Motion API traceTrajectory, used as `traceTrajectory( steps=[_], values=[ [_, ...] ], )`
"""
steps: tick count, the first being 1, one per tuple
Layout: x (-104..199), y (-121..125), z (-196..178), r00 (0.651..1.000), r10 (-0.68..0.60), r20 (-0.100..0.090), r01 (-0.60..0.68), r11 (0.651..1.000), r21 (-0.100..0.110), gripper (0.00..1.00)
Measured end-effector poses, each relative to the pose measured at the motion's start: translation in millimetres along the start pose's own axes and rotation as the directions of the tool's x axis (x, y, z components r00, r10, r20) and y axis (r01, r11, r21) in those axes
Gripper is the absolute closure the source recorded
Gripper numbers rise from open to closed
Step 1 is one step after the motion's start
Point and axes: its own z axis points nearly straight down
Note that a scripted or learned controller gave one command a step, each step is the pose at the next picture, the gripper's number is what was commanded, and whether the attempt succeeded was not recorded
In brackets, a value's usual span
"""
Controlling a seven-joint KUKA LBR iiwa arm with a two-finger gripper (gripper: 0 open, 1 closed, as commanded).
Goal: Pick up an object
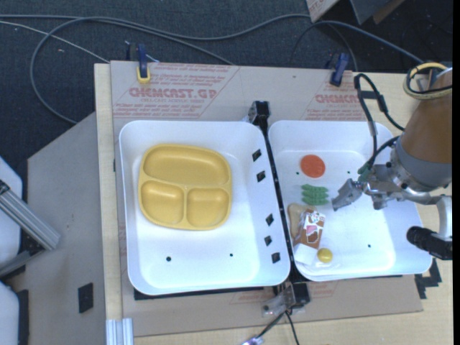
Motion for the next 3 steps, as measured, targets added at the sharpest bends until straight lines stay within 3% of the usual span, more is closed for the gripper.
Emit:
traceTrajectory(
  steps=[1,3],
  values=[
    [0.2,3.0,-6.0,1.000,-0.003,0.002,0.003,1.000,-0.013,0.00],
    [-10.7,5.2,82.9,1.000,-0.002,0.001,0.002,1.000,-0.009,0.00]
  ],
)
